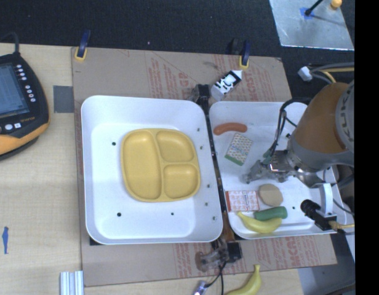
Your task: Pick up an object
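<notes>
The counter (35, 214) was light wood with a sheet of cardboard (146, 72) clamped over it, and two white bins sat on that side by side. The left bin (103, 220) held just a yellow divided plate (160, 163) in the middle. The right bin (294, 229) had all the small stuff, and the grey arm (325, 128) with its orange band hung over that bin's right half.

The jaws (258, 172) were low near the middle of that bin — can't tell if they were wide or narrow, and nothing was visibly between them.

Items in the right bin: a banana (258, 224) along the near edge with a green vegetable (271, 213) touching it, a checked packet (239, 149) just left of the jaws, a red-printed card (242, 200), a tan round piece (270, 195) beside it, and a little sausage (230, 128) near the far wall.

A second banana (248, 283) lay on the cardboard outside the bins, and a handheld controller (14, 103) sat at the far left.
</notes>
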Robot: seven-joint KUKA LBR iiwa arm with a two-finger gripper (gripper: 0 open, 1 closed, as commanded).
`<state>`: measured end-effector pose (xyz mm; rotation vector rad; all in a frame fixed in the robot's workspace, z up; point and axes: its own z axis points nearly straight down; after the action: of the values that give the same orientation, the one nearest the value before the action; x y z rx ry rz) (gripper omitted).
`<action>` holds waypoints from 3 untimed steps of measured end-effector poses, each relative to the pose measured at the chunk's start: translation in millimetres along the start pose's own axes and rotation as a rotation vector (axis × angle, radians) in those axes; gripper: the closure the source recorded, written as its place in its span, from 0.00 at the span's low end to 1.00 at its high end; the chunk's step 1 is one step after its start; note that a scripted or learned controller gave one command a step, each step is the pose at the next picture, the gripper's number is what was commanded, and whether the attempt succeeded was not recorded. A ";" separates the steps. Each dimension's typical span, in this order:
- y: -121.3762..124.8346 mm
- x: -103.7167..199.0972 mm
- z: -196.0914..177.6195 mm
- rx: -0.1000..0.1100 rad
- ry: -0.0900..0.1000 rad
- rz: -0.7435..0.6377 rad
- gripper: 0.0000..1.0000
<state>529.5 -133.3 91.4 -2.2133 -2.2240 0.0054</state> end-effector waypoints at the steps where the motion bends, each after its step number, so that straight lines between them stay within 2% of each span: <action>1: 55.0 37.0 -0.7 -0.001 -0.001 -0.003 0.00; 2: -24.5 24.5 0.1 -0.001 0.000 -0.001 0.00; 3: 9.6 76.3 -100.6 -0.003 0.000 0.000 0.00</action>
<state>539.2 -56.9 192.0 -2.2149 -2.2251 0.0019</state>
